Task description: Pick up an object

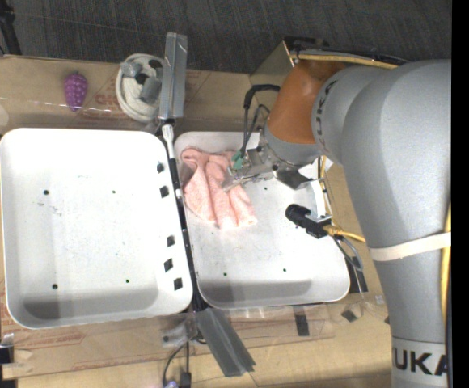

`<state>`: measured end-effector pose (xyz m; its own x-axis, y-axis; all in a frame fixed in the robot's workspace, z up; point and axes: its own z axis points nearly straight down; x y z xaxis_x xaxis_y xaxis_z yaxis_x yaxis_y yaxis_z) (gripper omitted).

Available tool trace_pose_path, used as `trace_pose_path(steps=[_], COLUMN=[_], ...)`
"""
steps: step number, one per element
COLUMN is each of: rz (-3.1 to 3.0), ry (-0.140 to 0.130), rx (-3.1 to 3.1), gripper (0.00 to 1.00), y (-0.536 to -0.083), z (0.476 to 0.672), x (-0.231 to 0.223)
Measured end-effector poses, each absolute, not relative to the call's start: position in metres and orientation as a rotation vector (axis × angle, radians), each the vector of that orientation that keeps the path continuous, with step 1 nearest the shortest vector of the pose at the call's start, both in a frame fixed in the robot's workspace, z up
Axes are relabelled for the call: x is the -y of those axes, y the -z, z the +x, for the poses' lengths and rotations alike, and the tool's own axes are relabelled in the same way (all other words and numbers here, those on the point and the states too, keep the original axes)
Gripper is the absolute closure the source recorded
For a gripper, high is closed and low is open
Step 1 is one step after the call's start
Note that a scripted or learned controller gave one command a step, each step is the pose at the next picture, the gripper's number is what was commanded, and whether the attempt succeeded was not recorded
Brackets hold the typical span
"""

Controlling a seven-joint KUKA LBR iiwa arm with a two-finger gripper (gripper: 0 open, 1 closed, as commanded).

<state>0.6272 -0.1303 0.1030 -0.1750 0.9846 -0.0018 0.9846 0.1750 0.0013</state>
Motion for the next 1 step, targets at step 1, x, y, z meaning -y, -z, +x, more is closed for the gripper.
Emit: trace_pose_path(steps=[1], rz=[1.953], ry=[0.001], rx=[-2.462], gripper=[1.00], y=[-0.1925], z=[0.6569], x=[0.0808])
